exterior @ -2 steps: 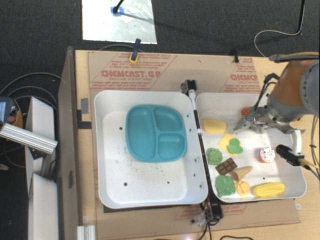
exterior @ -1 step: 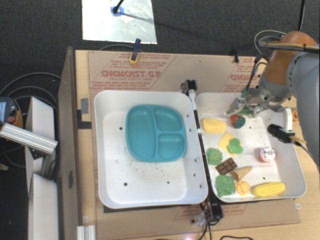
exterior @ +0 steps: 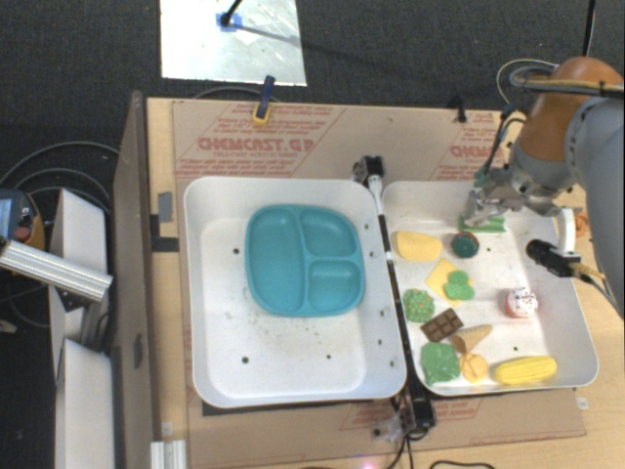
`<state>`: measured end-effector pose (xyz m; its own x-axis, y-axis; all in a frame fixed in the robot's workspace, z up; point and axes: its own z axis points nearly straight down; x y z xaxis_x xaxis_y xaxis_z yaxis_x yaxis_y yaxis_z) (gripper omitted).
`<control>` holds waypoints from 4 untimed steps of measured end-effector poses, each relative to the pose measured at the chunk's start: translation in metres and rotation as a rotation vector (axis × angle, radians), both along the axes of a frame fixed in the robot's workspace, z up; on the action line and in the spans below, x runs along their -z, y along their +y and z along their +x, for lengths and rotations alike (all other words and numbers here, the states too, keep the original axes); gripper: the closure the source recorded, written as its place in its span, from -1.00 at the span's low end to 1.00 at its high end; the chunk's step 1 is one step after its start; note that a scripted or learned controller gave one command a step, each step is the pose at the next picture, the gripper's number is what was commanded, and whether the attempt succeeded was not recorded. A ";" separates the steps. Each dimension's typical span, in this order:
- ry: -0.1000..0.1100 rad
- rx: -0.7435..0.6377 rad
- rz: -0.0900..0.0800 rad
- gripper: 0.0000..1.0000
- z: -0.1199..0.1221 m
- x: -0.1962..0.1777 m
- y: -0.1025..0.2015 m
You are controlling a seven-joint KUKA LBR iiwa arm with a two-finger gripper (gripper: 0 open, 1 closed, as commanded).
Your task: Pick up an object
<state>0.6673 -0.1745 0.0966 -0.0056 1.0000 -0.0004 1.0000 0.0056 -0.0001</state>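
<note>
Reaching in from the right, the gripper (exterior: 476,215) hangs low over the right bin's (exterior: 576,306) far side, just above a dark green ball (exterior: 465,245); whether it grips anything cannot be told. A teal divided plate (exterior: 304,260) lies in the left bin (exterior: 217,291).
</note>
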 end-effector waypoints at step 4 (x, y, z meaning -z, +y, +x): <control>-0.008 -0.007 -0.004 1.00 0.002 -0.023 0.000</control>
